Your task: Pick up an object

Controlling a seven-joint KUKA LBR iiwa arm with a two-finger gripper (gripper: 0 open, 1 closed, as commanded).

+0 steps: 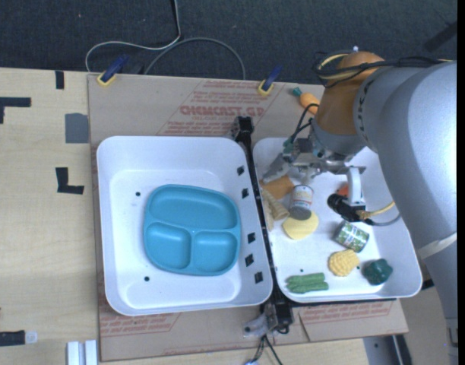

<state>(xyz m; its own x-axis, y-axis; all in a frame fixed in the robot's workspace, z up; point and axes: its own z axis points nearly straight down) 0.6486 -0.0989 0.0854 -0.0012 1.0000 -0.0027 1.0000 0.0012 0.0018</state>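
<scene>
Cardboard-topped bench point(172, 120): left bin point(111, 204) holds blue divided tray point(192, 230); right bin point(403, 268), gripper point(299, 166) at 11 o'clock above small can point(301, 201), grasp indeterminable.

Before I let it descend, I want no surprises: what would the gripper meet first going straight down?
Probably the small can, which stands right under the gripper, with the tan block just beside it. Depth is hard to judge from this slanted view.

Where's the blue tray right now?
The blue tray lies in the middle of the left bin, across the divider from the right bin's small items.
</scene>
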